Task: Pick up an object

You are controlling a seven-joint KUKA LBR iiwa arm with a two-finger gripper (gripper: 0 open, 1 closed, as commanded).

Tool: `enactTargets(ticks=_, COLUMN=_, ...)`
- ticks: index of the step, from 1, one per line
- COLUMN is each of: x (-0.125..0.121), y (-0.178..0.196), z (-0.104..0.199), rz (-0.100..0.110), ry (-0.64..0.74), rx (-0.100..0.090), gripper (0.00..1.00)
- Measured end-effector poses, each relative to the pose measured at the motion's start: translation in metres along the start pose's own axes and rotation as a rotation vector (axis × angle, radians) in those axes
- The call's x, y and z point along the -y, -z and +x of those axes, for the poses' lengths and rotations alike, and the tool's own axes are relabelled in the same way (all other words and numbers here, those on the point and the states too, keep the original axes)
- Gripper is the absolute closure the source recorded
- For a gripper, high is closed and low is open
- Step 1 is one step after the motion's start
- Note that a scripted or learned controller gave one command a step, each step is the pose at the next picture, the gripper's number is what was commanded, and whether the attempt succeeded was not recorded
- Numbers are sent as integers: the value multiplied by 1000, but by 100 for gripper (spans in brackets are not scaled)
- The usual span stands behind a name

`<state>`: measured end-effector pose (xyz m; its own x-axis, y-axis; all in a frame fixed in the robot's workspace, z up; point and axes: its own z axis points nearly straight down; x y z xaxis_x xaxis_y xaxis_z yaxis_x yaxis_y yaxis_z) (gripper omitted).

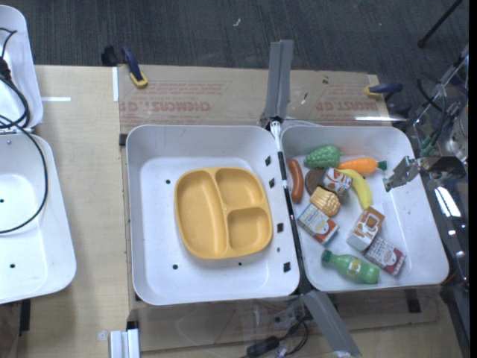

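Seen from above, two white bins sit side by side on the bench. The left bin [145, 222] holds a yellow tray [223, 212] with three compartments, lying flat near its middle and with nothing in it, which suggests it is where picked things are meant to go. The right bin [425, 222] carries the pile to choose from: a green corn [323, 156] and a carrot [362, 165] along the far side, a sausage [297, 180] lying lengthwise by the left wall, a banana [359, 187] curving beside a small can [337, 180], a yellow cob [325, 200] below that, then three cartons [317, 223] [366, 228] [385, 255] and a green bottle [350, 268] lying on its side nearest the camera. The things crowd the bin's left and middle, many touching, so the looser ones at the edges, such as the bottle, look the easier targets. The gripper [401, 173] comes in from the right, low over the bin's right part, just beside the carrot's leafy end and apart from the banana. I cannot tell how it is set; nothing shows in it. By my judgement the pick is not yet made and the arm is lining up on the carrot or banana.
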<state>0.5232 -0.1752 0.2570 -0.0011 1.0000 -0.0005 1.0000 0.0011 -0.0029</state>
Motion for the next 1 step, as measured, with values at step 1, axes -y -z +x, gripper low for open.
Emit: enactTargets(ticks=1, x=-89, y=-107, z=12, rz=-1, ry=-28, rx=0, gripper=0)
